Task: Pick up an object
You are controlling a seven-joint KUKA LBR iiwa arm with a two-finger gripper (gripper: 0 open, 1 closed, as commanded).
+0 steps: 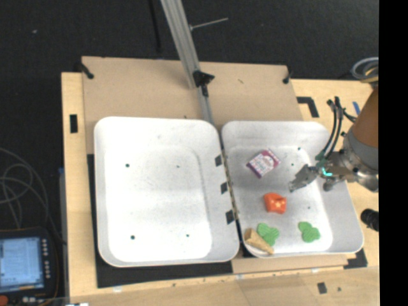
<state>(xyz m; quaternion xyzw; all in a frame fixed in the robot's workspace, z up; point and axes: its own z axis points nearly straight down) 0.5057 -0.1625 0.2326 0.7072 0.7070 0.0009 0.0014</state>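
Pincer (305, 180) over right bin (341, 231), finger state impossible to tell (too blurred), orange object (275, 203) just below-left, untouched; likely to miss or nudge it aside if descending off-centre.

Grey arm (357, 164), orange band, black cables.

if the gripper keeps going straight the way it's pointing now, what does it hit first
The gripper points left and slightly down over the right bin. Most likely it meets the orange object first, though height is unclear from this view.
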